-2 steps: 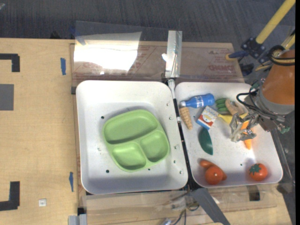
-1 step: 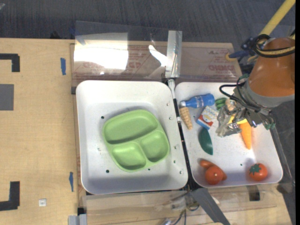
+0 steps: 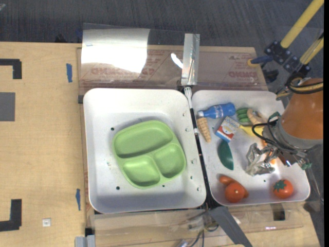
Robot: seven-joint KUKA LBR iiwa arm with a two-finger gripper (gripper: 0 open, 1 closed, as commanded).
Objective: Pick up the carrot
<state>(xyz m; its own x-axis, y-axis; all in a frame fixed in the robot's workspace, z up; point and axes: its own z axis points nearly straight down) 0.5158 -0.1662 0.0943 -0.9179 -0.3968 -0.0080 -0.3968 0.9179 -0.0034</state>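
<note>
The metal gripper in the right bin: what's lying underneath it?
Under the metal gripper shows white bin floor and an orange sliver, perhaps the carrot. The gripper covers the rest.

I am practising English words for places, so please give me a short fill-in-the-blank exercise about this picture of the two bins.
1. The green three-compartment plastic plate lies in the ___ white bin.
2. The blue plastic bottle lies in the ___ white bin.
3. The number of red round tomatoes near that bin's front edge is ___.
4. The metal pincer hangs over the ___ bin.

Missing words: left; right; two; right
</note>
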